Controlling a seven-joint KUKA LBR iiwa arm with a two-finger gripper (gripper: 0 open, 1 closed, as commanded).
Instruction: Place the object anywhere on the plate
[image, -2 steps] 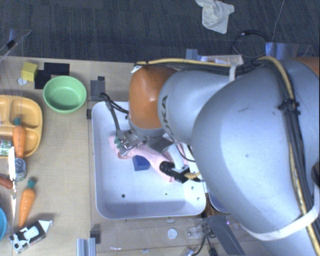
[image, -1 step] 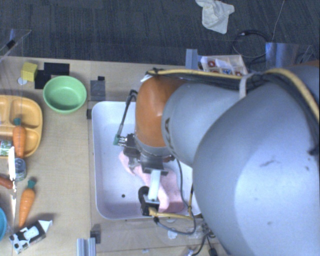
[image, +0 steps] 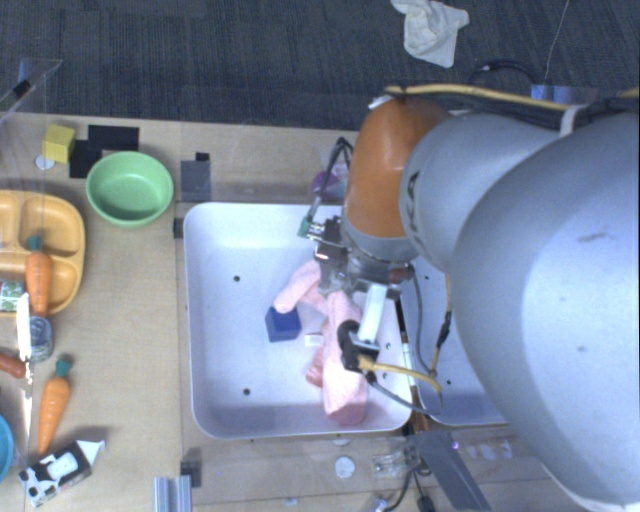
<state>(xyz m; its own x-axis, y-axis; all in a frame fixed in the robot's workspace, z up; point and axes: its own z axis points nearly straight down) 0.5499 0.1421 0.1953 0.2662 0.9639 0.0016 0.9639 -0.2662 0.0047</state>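
Note:
A pink soft object (image: 340, 392) lies in the left white bin (image: 220, 250), stretching from the bin's middle toward its front edge. Just left of it sits a small blue block (image: 283, 324). My gripper (image: 332, 278) hangs directly over the pink object's upper end, and the wrist hides much of it. Whether it touches the pink object cannot be made out. A yellow divided plate (image: 55, 225) rests on the bench at the far left, with a toy carrot (image: 37, 280) on it.
A green bowl (image: 129, 187) stands behind the plate, with a yellow block (image: 58, 142) and black blocks (image: 110, 140) beyond it. Another carrot (image: 52, 402) and a cow-patterned carton (image: 62, 467) lie at the front left. The arm covers most of the right bin (image: 470, 405).

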